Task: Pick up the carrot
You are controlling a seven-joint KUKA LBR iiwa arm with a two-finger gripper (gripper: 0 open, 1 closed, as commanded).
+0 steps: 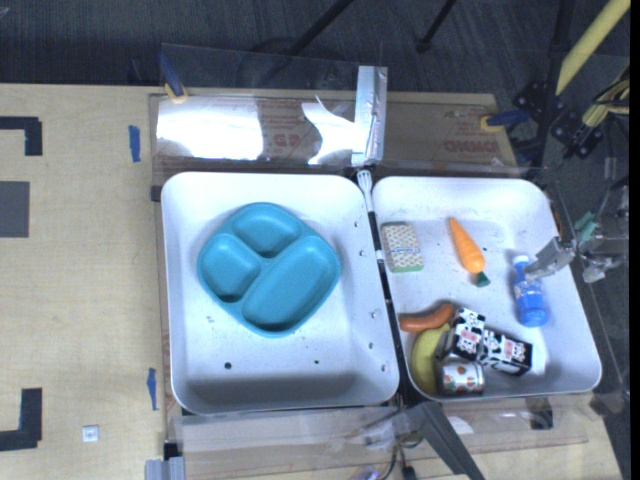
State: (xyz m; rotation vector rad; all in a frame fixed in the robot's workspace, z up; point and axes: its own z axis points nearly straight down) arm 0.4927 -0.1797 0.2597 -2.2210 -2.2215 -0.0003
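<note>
Hovering gripper at right bin edge, carrot lying loose

Carrot (466,245): orange, green stub at its lower end, lying flat on the floor of the right bin (500,196), tilted slightly off vertical in frame. It sits to the left of the gripper (558,255), apart from it, nothing touching it. Gripper is at the bin's right side, low over the wall area; blurry and partly cut off, so cannot tell whether it is spread or pressed together. Nothing visible inside it.

Closest to the gripper: a blue bottle (531,300), just below-left of it, near but contact unclear. Further left past the carrot: a speckled sponge (402,246), beside the bin's left wall, well apart from the gripper.

Below-left of the gripper, along the bin's near side, a cluster: a reddish sausage (428,318), a yellow round fruit (427,356) under it, a black-and-white cow-patterned toy (485,342), and a small can (461,377), all touching or overlapping one another.

Far left of the gripper: the left bin (190,358) holding a blue divided plate (267,266), centred, three compartments.
</note>
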